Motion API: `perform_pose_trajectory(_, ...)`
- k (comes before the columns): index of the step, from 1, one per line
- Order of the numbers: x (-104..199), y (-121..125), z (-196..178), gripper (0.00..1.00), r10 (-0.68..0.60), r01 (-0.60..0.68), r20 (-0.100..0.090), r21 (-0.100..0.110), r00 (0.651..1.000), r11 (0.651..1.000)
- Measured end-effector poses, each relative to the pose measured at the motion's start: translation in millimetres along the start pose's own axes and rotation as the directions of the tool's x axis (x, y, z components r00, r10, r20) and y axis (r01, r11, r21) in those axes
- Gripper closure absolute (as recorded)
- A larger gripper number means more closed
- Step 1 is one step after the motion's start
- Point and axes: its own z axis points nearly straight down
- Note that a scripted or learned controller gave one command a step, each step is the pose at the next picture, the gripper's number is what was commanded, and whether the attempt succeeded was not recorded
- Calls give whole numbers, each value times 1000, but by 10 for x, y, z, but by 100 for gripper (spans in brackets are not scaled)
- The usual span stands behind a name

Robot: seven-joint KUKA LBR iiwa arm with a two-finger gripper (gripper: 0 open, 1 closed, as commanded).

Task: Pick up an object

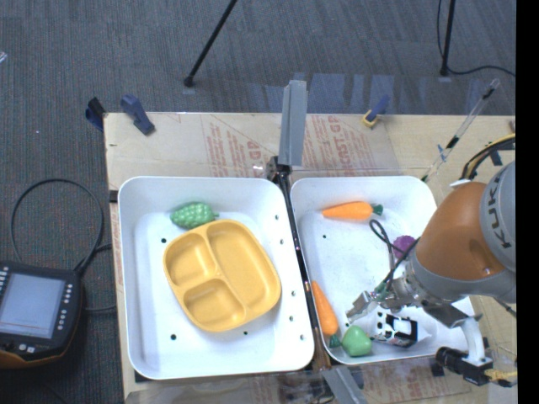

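The pincer (383, 310) hangs low over the near end of the right bin (421, 194), below the arm's orange band (459, 230); its metal parts are tangled with cables from this angle, and whether it is open or closed cannot be told. Nothing is visibly caught between its parts.

Just below the pincer lies a black-and-white object (394, 328), and beside that, toward the bin's near left corner, a green pear-shaped fruit (357, 341). Left of the pincer, along the bin's left wall, a carrot (324, 308) lies lengthwise, near the green fruit at its lower end. A purple object (405, 245) peeks out at the edge of the arm, above the pincer. Farther back in the same bin a second carrot (348, 211) lies crosswise, well apart from the pincer.

The left bin (139, 310) holds a yellow divided plate (221, 273) with three compartments, and a bumpy green object (192, 215) sits just beyond the plate's far left edge.

Both bins rest on a bench (194, 146) topped with printed cardboard. A grey upright post (293, 124) stands behind the seam between the bins. The floor is dark grey carpet (101, 32), with tripod legs (216, 34) beyond the bench and a handheld control pendant (34, 314) with its looping cable at the left.
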Motion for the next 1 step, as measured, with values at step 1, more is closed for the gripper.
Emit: perform_pose_trajectory(1,105,648,69,0,171,-171,4,-6,985,985)
